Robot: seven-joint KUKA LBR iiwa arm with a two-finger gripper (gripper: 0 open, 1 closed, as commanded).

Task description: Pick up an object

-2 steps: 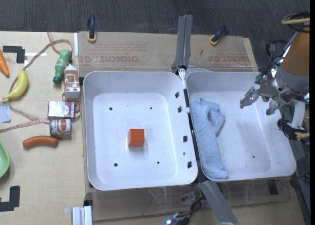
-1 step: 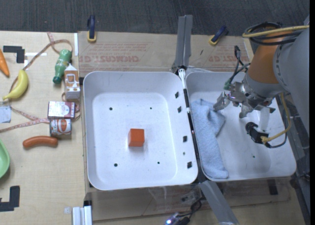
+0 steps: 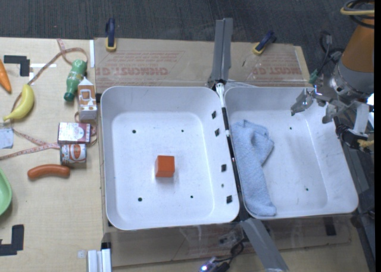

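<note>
Two white bins sit side by side on the worktop (image 3: 53, 205). Left bin (image 3: 119, 116) holds one orange-red cube (image 3: 165, 166), lying flat near the middle of the bin floor, touching nothing else. Right bin (image 3: 315, 169) holds a light blue cloth (image 3: 253, 163), crumpled along its left wall and running from mid-bin down to the near corner. Arm comes in at the right, orange band above the wrist, with the end effector (image 3: 314, 105) over the far right corner of the right bin, well apart from cloth and cube; cannot tell if it is apart or together, nothing seen gripped. Left of the bins on the worktop: banana (image 3: 21, 103), green bottle (image 3: 75, 78), small carton (image 3: 87, 102), can (image 3: 74, 153), sausage (image 3: 49, 172).
</note>
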